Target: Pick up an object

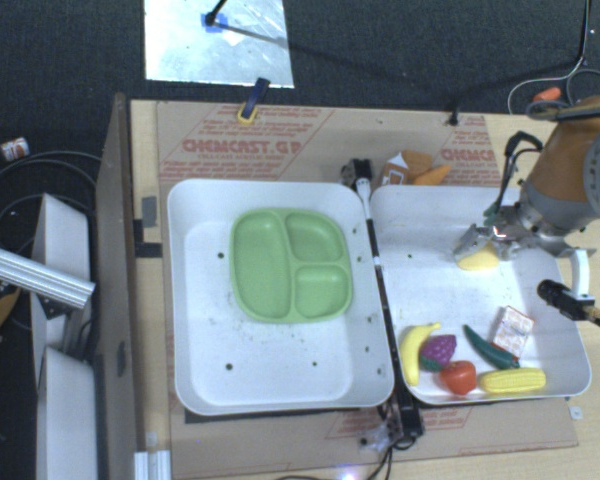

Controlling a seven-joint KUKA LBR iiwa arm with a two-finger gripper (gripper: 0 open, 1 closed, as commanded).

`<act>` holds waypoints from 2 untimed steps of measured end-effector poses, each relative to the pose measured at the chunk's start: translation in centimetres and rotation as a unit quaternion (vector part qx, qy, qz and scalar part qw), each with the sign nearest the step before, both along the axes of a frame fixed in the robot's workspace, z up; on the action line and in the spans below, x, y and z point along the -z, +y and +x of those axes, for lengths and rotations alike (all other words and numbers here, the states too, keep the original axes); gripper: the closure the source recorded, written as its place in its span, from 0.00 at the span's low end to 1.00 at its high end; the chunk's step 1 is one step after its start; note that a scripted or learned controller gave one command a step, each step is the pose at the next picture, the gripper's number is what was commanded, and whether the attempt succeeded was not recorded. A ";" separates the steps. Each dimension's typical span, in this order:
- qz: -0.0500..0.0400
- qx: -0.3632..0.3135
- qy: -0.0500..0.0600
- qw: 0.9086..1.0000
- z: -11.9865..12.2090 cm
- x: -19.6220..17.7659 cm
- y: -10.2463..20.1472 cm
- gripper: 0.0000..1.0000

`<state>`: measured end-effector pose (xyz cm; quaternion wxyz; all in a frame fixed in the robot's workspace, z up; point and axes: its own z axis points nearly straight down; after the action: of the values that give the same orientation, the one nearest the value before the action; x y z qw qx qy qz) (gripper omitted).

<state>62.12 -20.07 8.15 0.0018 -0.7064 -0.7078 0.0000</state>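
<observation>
Five small toy foods crowd the near edge of the right bin [578,353]: a banana [416,348], purple grapes [439,349], a tomato [459,377], a green pepper [488,346] and a corn cob [512,380], with a small carton [513,327] just behind. Farther back lies a pale yellow lemon-like piece [478,260], directly under the gripper [488,240]. Whether it is grasped or released, I cannot tell. It looks light, stiff, smooth plastic, likely slippery; taking it across its narrow middle seems safest. The left bin [200,298] holds a green divided plate [289,266].
</observation>
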 end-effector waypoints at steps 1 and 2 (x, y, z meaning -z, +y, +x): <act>-0.003 -0.001 -0.007 1.000 0.4 -1.9 -0.1 1.00; -0.001 0.001 -0.002 1.000 -2.0 -4.2 -0.1 1.00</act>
<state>60.15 -20.12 12.32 -0.0008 -0.7069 -0.7073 -0.0005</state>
